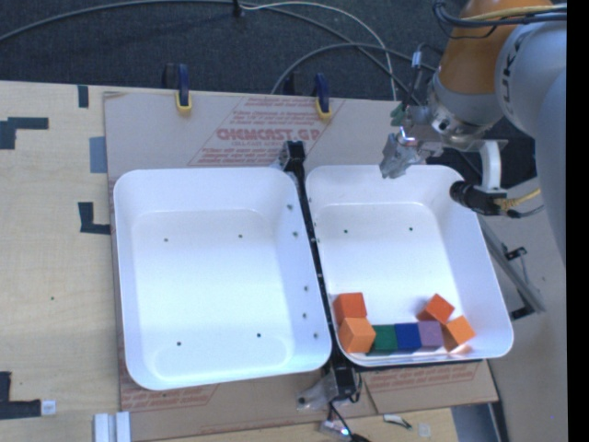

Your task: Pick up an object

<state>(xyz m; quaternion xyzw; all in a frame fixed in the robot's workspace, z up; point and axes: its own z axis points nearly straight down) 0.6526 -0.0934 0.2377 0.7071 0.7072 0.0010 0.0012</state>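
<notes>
Blocks: small coloured cubes sit bunched along the near wall of the right white plastic bin (pixel 479 247) — orange cube (pixel 350 305) with a second orange cube (pixel 357 335) just in front, then green cube (pixel 384 339), blue cube (pixel 407 336), purple cube (pixel 430 334) in a touching row, two more orange cubes (pixel 440 308) (pixel 457 331) tilted at the right end.
Best target: judging by spacing, the rear-left orange cube or the rear-right tilted one; each has free faces on its far side. Green/blue/purple are packed side to side, no finger room between them.
Gripper: two-finger metal gripper (pixel 398 166) hangs over the far rim of the right bin, well apart from the blocks. Whether it's spread or pinched, can't tell, too small and blurred. Nothing visibly carried.
Step in hand: approach, not yet over any block.
Do it well: travel toward the near wall, centre above one cube, align fingers with its free faces, descend straight.
Risk: near wall and neighbours crowd the fingers; a tilted cube may slip or roll on closing.
Left white plastic bin (pixel 124 247): not involved.
Clamps: blue-handled clamps (pixel 182 86) pin the cardboard sheet (pixel 267 127) beyond the bins, out of the path.
</notes>
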